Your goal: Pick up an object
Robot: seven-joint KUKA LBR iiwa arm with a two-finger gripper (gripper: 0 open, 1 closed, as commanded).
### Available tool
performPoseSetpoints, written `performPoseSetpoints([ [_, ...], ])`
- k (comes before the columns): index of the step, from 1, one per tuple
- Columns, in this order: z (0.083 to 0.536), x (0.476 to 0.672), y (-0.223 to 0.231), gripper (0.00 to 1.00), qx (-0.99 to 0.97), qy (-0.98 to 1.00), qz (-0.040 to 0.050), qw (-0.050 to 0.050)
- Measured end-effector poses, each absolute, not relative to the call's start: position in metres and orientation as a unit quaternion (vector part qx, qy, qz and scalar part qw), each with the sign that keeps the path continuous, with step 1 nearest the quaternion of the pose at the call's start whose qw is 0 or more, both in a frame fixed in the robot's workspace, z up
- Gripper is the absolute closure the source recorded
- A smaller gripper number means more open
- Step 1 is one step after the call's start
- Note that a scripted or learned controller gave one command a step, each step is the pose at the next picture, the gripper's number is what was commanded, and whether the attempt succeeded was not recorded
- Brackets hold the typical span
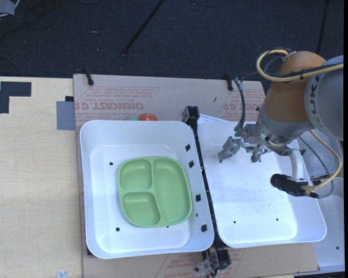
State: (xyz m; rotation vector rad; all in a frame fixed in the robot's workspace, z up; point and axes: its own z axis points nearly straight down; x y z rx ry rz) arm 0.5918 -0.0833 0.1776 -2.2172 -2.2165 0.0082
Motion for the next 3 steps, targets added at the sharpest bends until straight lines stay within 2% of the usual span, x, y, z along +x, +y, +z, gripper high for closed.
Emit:
performPoseSetpoints([
  [1,0.129,0.599,-0.081,0.0,-0.708,-0.707,0.0024,0.003],
  [2,0.141,0.6,-0.083,1.0,-0.709,-0.705,0.0018,0.002],
  [3,0.199,0.596,-0.076,1.0,-0.707,-0.707,-0.001,-0.001],
])
